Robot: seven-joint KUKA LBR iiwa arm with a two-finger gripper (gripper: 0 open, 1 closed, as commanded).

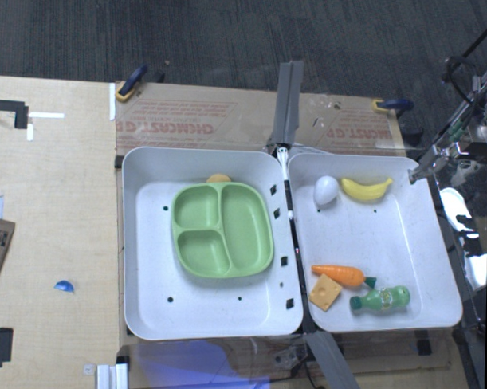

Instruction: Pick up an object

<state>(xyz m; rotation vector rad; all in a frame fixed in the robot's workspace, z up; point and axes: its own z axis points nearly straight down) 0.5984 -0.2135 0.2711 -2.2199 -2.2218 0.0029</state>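
At the near edge of the right bin [433, 236], a green bottle [381, 299] is seen lying on its side, with a yellow cheese wedge [325, 293] just to its left and an orange carrot [340, 274] lying just behind both, green end toward the bottle. These three are clustered close together in the near part of that bin. The left bin [146, 250] is occupied by a green divided plate [223, 229] with three compartments, set roughly mid-bin; a small yellow-orange item [218, 179] is partly hidden behind its far rim, type not identifiable. Further back in the right bin, a white egg [326, 190] and a yellow banana [366, 188] are placed side by side near the far wall, egg to the left. Well apart from all of these, at the right edge past the right bin's far corner, the hand [452, 153] is located; it is too cluttered and small for its state to be told. Nothing is seen held in it. The worktop [52, 207] is light wood to the left, carrying a small blue item [63, 286].
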